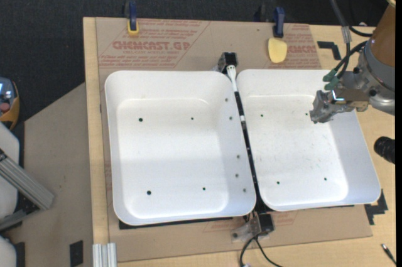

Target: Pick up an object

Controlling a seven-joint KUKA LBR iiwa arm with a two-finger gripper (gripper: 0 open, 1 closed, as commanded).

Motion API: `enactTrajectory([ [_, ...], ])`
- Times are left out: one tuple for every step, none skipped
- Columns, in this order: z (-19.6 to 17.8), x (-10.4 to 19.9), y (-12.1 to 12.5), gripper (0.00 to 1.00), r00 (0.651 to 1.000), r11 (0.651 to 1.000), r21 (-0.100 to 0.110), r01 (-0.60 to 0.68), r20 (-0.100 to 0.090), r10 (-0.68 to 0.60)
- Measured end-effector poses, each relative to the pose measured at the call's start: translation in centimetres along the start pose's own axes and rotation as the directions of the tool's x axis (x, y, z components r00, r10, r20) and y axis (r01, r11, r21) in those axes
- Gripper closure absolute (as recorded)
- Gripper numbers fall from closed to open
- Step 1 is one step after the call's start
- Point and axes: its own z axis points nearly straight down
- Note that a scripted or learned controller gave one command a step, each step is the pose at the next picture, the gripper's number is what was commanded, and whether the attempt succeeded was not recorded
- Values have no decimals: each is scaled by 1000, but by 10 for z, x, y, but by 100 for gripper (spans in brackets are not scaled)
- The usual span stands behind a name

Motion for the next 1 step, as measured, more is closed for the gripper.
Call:
enactTrajectory([
  [16,-89,4,100,1000,1000,3,-8,2,8],
])
